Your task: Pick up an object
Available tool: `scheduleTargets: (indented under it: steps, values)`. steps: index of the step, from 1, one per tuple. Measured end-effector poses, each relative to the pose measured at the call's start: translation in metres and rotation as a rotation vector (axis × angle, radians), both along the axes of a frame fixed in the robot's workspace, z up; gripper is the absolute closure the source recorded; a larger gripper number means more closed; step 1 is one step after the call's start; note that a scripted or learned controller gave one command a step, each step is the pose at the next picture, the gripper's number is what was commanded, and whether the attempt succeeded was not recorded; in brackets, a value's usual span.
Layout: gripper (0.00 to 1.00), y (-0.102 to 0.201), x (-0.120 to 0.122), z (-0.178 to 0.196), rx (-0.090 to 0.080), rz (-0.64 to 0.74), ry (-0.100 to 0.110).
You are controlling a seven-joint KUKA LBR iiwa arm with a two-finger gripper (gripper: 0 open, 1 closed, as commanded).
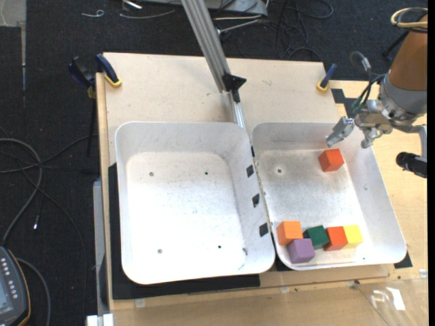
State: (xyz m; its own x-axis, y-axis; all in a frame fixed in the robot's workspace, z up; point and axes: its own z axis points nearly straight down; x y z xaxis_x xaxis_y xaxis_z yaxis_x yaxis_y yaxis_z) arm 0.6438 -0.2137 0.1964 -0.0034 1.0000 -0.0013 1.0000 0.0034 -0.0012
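Above the right bin [380, 202], the gripper [353, 135] is hovering with fingers spread apart, grasping nothing, near an orange block [331, 159].

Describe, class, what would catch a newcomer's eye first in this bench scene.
A cluster of coloured blocks sits at the near edge of the right bin. A lone orange-red block lies apart near that bin's far side, with the end effector poised just above it.
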Motion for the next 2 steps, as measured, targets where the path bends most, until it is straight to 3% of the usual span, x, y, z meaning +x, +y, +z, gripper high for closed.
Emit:
scheduleTargets:
  steps: [1, 2]
  values:
    - [0.0, -0.001, 0.001, -0.106, 0.002, -0.002, 0.005]
    - [1.0, -0.002, 0.003, -0.091, -0.001, 0.0, -0.003]
